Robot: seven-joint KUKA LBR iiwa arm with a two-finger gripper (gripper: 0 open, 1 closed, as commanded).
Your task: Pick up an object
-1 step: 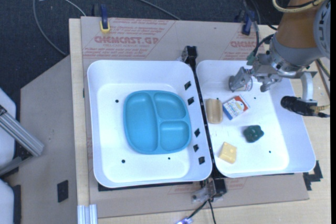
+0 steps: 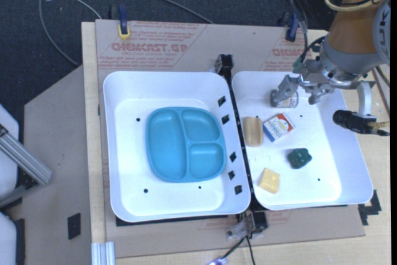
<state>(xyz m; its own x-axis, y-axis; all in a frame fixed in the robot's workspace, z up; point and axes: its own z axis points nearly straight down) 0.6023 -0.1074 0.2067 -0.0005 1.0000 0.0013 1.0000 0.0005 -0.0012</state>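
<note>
Yellow block (image 2: pixel 270 180) well below fingers (image 2: pixel 284 95)

A blue plate (image 2: pixel 185 144) sits in the left bin (image 2: pixel 118 152), and the right bin (image 2: pixel 335 164) has a small box (image 2: pixel 278 126), a green lump (image 2: pixel 299 158), a yellow block (image 2: pixel 270 180) and the gripper (image 2: pixel 300 91) above them.
</note>
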